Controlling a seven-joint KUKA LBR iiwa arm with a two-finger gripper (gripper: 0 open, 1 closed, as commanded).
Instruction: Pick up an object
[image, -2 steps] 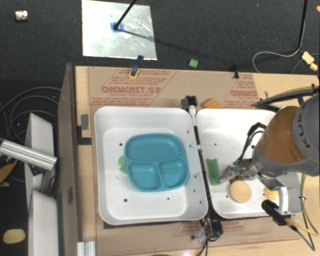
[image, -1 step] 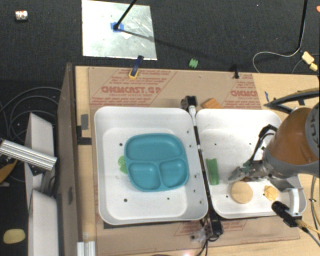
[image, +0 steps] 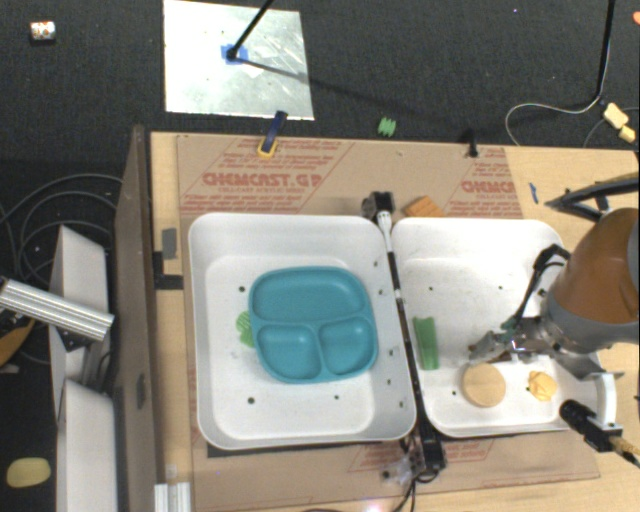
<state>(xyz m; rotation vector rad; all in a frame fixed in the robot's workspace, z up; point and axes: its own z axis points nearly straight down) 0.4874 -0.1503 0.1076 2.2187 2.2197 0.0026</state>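
Observation:
In the right bin (image: 470, 245) lie a green rectangular block (image: 426, 343) by the left wall, a round tan disc (image: 484, 385) near the front, and a small yellow piece (image: 542, 384) to its right. My gripper (image: 492, 345) hangs over the right bin, just above the tan disc and to the right of the green block. Its fingers are dark and blurred against the bin floor. Nothing shows between them.
The left bin (image: 215, 300) holds a blue divided plate (image: 312, 322) with a green piece (image: 243, 324) peeking from under its left edge. An orange block (image: 421, 207) lies on the cardboard behind the bins. The arm's orange wrist (image: 600, 275) covers the right bin's right side.

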